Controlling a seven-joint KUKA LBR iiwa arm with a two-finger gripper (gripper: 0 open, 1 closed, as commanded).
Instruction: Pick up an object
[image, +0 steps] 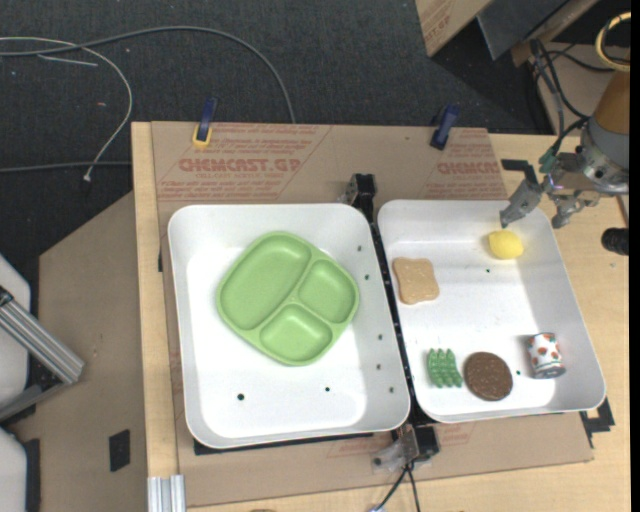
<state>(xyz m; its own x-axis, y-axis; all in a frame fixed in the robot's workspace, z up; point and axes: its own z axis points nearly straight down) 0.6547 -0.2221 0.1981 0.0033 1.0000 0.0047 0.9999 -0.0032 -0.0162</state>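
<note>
My gripper (535, 213) hangs over the far right corner of the right bin (570, 300), open, with nothing between its fingers. A small yellow lemon-like object (506, 244) lies just below and left of it, apart from the fingers. Further left in the same bin lies a tan slice of toast (415, 281). Along the near side sit a green ridged piece (444, 368), a brown round cookie (489, 376) and a small white can with red spots (543, 355).
The left bin (200, 380) holds a green divided plate (288, 297). A black clamp (361, 188) sits between the bins at the far edge. Blue clips (206, 120) hold the cardboard at the back. Cables trail on the dark floor beyond.
</note>
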